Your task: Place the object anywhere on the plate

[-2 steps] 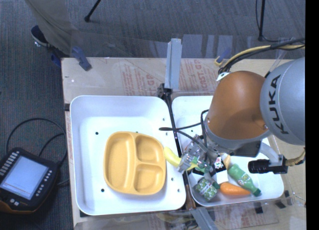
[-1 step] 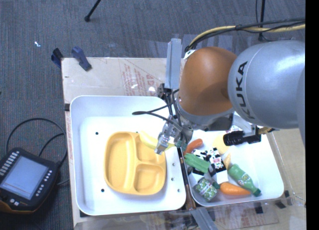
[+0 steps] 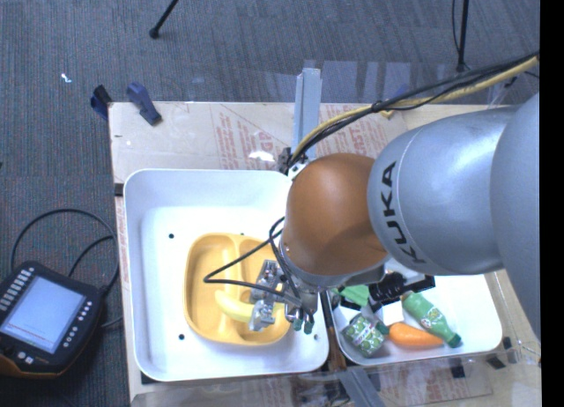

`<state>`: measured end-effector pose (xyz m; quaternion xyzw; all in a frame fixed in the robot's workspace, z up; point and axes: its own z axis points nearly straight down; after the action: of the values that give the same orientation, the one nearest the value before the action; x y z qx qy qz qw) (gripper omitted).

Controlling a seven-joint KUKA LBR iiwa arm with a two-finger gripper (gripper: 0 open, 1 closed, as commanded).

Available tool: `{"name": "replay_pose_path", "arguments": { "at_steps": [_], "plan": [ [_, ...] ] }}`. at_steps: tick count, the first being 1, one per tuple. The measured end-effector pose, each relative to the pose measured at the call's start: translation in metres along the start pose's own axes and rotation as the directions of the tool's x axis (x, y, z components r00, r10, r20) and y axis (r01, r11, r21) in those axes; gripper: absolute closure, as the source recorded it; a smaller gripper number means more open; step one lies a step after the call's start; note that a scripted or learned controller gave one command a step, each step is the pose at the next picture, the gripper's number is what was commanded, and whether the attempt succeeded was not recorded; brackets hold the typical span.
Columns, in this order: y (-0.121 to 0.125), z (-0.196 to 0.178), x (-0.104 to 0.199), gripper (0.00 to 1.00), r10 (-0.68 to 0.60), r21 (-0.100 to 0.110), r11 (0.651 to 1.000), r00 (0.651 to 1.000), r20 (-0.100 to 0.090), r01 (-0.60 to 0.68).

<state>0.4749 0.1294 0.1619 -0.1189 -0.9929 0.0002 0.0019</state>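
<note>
One yellow plate [image 3: 204, 295] w/ 1 banana [image 3: 231, 309] (left bin [image 3: 150, 220]), claw [image 3: 280, 313] state unclear, 1 carrot [image 3: 414, 335] right.

Even overhead light, soft shadows; glare on white bins [image 3: 141, 220]; arm [image 3: 458, 194] close, slightly blurred; pic grainy.

The gripper [image 3: 275, 304] is hanging over the yellow plate [image 3: 207, 286] in the left bin [image 3: 150, 211], beside a yellow banana-like piece [image 3: 231, 308]. At three o'clock, a carrot [image 3: 412, 336], green bottle [image 3: 432, 315] and green pack [image 3: 363, 332] are lying in the right bin [image 3: 485, 308].
</note>
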Motion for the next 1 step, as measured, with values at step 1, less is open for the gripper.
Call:
{"name": "replay_pose_path", "arguments": {
  "at_steps": [1],
  "plan": [
    [0.0394, -0.0477, -0.0896, 1.0, 0.089, -0.003, 0.996, 0.996, 0.005, -0.089]
  ]
}}
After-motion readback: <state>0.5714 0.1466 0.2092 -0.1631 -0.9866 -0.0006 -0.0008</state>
